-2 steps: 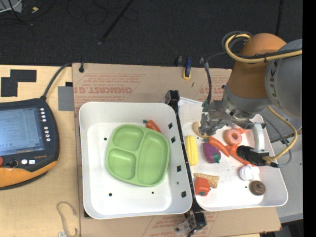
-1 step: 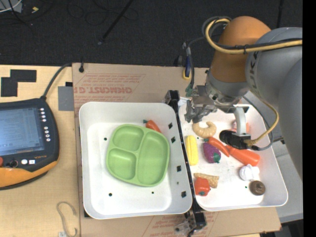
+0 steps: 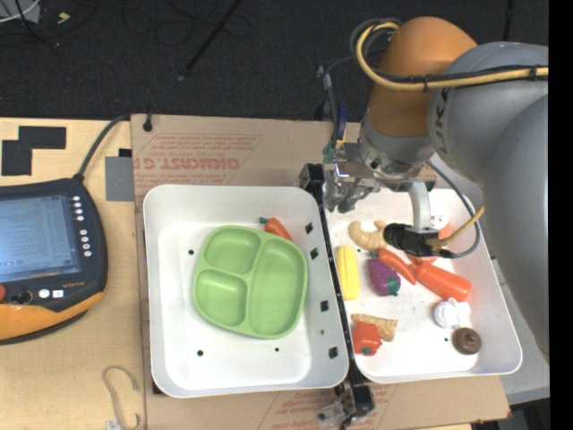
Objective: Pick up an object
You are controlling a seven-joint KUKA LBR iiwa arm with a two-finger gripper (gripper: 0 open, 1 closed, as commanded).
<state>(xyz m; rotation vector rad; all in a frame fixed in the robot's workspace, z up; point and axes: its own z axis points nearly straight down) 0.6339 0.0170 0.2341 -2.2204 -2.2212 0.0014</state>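
Observation:
My gripper point(image 3: 343, 195) hangs over the far left corner of the right bin point(image 3: 501, 348), just beyond a beige curved piece point(image 3: 363, 234). Nothing shows in its grasp. Below it in the same bin lie a yellow corn cob point(image 3: 346, 271), a purple toy point(image 3: 385, 280), a long orange carrot point(image 3: 431, 277), a red pepper point(image 3: 365, 338) against a tan cracker point(image 3: 383, 326), a white lump point(image 3: 450, 313) and a brown ring point(image 3: 466, 339).
The left bin point(image 3: 170, 348) holds a green divided plate point(image 3: 251, 280) and a small orange carrot point(image 3: 278, 228) at its far edge. A control pendant point(image 3: 49, 249) rests on the bench to the left. The arm covers the right bin's far right side.

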